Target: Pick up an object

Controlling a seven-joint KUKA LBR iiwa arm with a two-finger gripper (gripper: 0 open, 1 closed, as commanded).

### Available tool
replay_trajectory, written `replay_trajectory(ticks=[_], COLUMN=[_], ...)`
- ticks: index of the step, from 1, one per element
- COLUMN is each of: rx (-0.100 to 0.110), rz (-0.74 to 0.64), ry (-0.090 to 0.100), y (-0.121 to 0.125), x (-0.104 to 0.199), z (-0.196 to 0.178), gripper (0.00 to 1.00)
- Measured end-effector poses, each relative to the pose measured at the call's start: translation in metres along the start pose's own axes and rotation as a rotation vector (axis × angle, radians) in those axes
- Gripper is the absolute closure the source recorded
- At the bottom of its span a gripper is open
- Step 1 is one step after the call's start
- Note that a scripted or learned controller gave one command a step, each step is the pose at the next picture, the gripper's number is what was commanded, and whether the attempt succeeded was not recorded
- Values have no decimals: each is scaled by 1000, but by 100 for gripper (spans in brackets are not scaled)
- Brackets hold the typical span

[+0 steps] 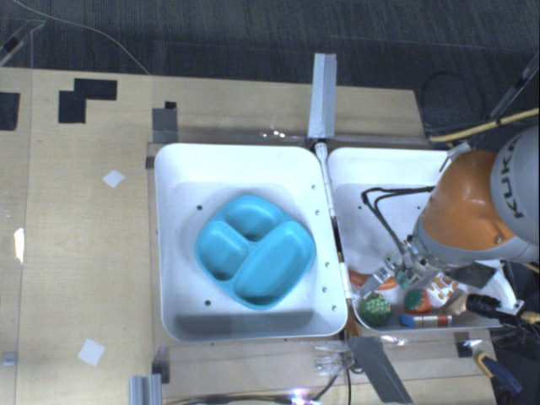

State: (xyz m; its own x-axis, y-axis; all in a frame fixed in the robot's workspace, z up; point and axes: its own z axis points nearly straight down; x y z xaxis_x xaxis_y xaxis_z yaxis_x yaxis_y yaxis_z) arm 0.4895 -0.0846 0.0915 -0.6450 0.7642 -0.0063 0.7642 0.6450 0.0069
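The wooden bench (76, 251) is seen carrying two shallow white bins side by side. The left bin (177, 243) is occupied at its centre by a blue three-compartment tray (253, 250), laid at a slant. The right bin (380, 175) is entered from three o'clock by the grey arm (519, 184), whose orange band (460, 205) is held over the bin's middle.

The gripper (403, 275) is lowered at the bin's six o'clock corner, just above a cluster of small objects. How far the claw is spread cannot be told, since the wrist covers it.

Within the cluster, a green knobbly ball (376, 310) is found at seven o'clock of the gripper, an orange piece (371, 280) at nine o'clock, and a red-and-blue marker-like item (426, 319) at five o'clock, along the bin's near wall. A small teal object (413, 299) is seen directly below the gripper, close to it; contact cannot be judged.
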Motion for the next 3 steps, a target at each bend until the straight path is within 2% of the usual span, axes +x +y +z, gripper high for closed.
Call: replay_trajectory(ticks=[1, 2, 3], rx=[-7, 2, 4], rz=[238, 127, -11], ry=[-2, 1, 4], y=[-4, 56, -3], x=[-10, -20, -15], z=[1, -94, -27], gripper=[0, 0, 0])
